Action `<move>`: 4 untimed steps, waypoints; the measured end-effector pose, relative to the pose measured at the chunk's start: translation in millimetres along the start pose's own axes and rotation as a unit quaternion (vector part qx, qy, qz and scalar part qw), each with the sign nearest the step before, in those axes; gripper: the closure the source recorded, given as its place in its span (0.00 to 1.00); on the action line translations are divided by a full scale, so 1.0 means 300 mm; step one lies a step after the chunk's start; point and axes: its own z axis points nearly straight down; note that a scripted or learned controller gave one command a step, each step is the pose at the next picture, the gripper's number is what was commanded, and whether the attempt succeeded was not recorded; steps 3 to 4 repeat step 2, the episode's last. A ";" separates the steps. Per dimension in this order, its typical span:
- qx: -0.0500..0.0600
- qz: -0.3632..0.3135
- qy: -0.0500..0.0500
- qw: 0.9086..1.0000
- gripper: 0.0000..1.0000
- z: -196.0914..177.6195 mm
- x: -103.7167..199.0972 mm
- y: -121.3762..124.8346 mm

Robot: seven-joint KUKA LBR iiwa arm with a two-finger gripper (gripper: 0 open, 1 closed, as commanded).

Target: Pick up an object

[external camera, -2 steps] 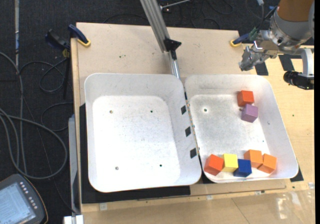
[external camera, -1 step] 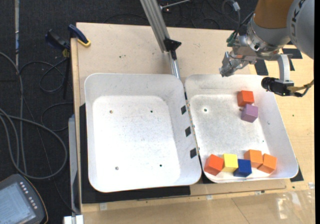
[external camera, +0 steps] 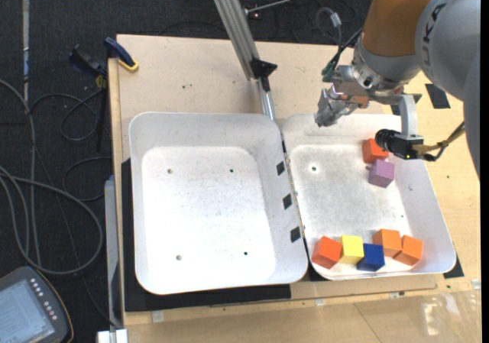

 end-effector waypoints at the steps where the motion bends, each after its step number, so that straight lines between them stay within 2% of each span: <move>1: 0.000 0.000 0.000 1.000 1.00 0.004 0.176 -0.069; 2: 0.000 -0.001 0.000 1.000 1.00 0.030 0.389 -0.098; 4: 0.000 -0.001 0.000 1.000 1.00 0.030 0.389 -0.098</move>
